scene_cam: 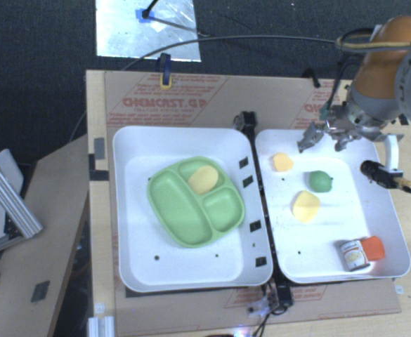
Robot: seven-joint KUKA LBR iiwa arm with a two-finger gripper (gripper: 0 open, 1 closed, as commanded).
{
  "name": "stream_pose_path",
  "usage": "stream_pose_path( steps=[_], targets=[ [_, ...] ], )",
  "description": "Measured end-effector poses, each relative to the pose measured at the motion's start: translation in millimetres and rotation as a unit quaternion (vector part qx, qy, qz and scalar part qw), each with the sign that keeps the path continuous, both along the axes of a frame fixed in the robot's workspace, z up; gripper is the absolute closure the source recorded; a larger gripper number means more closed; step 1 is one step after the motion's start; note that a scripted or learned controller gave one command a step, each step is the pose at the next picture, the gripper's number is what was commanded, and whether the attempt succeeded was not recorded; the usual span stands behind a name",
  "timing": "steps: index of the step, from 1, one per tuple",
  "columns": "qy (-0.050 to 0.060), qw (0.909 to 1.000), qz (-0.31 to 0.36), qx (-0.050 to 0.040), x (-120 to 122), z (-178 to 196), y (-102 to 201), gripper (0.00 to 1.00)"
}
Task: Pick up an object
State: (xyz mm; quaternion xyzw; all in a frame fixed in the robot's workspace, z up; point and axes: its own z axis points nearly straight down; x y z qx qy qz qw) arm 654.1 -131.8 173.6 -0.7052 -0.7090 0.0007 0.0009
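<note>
Spread apart and grasping nothing, my pincer (327,138) is hovering over the far edge of the right bin (395,255), its two grey fingers (308,140) pointing down and splayed, with bare white floor showing between them.

Going from the left: the left bin (131,188) is holding a green divided tray (184,213), and a yellow oval piece (204,179) is lying in that tray's upper small compartment. Black clips are sitting along the seam between the two bins.

In the right bin, a small yellow-orange lump (282,162) is lying just below and left of my fingers, apart from them. A pale yellow chunk (305,206) is sitting lower down, near the middle, and a green round object (320,181) is resting just up and right of it. Toward the near right corner, a small can (354,255) is lying on its side, touching an orange block (374,247).
</note>
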Motion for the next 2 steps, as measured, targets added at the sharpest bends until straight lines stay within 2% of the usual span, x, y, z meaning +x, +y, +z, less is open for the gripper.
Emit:
stream_pose_path(
  steps=[1, 2],
  targets=[
    [0.000, 1.0000, 0.000, -0.0002, 8.6, -56.7, -2.0, 0.00],
    [-0.004, 1.0000, 0.001, -0.0010, 10.7, -41.6, -2.3, 1.00]
  ],
)
